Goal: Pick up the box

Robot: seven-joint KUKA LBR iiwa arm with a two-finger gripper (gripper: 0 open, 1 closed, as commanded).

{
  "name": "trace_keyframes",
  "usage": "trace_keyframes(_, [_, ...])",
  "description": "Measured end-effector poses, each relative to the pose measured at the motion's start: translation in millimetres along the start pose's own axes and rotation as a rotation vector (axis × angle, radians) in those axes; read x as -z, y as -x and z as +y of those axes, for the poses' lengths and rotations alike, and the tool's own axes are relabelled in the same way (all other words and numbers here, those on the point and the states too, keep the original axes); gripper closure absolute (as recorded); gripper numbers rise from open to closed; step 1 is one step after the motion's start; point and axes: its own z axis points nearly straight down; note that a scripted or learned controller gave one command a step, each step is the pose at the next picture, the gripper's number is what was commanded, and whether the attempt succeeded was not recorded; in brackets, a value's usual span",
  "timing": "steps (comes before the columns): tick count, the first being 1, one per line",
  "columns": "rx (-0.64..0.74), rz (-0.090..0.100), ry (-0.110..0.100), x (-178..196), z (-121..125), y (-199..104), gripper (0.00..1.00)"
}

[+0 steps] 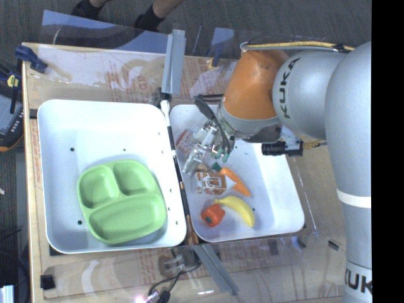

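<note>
From the camera view above, two shallow white plastic bins sit side by side on the table [63,74], whose surface is pale with faded reddish print. The left bin [57,144] has smooth rounded corners and carries a lime-green plastic tray [123,202] with three moulded compartments, lying toward its near side. The right bin [278,194] holds the small items. The box [210,182], a small flat carton printed in white and orange-brown, lies near the middle of the right bin, tilted. Just right of it, touching or nearly so, is an orange carrot [235,180], tapered and smooth. Nearer the camera lie a curved yellow banana [240,209] and, just left of it, a rounded red-orange pepper-like piece [213,215]. A second small printed packet [184,141] sits at the far left of that bin. The grey arm with its glossy orange band [252,90] reaches in from the right. Its metal gripper [201,155] hangs low over the bin's left part, just at the far edge of the box; whether it is released or clenched cannot be told, and nothing is seen between its tips.
</note>
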Motion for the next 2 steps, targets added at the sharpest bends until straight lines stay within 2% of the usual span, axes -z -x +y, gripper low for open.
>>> trace_keyframes(1, [-0.267, -0.019, -0.005, -38, 3, 32, 0.0])
trace_keyframes(2, [-0.262, -0.022, 0.001, -26, 7, 33, 1.0])
